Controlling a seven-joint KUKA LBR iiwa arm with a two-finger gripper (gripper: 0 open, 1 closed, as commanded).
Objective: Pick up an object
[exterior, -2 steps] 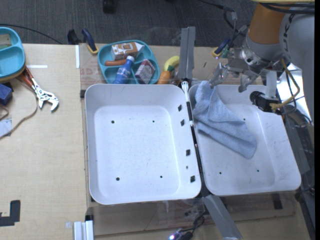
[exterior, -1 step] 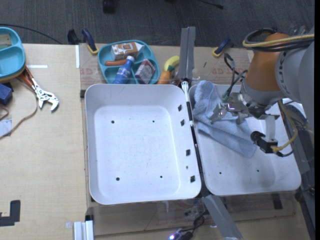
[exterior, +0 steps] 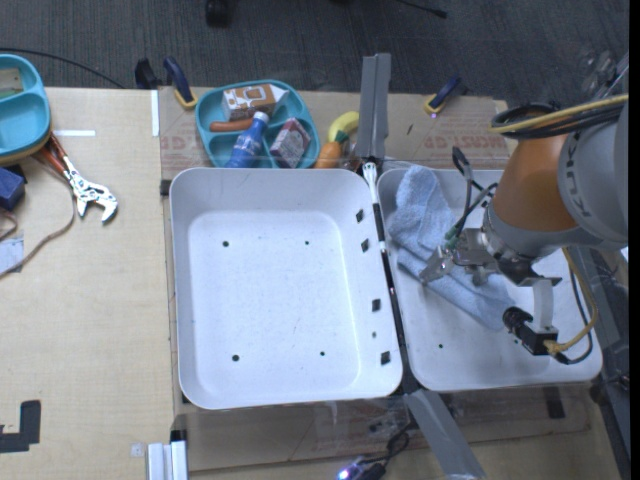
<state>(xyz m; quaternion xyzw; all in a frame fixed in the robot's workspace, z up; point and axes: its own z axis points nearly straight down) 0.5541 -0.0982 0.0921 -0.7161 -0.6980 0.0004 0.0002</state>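
A light blue cloth (exterior: 418,211) lies crumpled in the back left part of the right bin (exterior: 470,363), with a flatter strip trailing toward the bin's middle. My gripper (exterior: 432,268) reaches in from the right and sits low over that strip, close to the wall between the two bins. The grey wrist and orange band (exterior: 530,188) stand above the bin's right half and hide part of the cloth and the bin floor. Whether the cloth is held cannot be made out from this angle.
The left bin (exterior: 200,268) stands beside the right one. Behind the bins sit a teal tray (exterior: 210,118) with small items and a banana (exterior: 343,125). A wrench (exterior: 88,196) lies on the bench at left. A black cable end (exterior: 530,333) hangs under the wrist.
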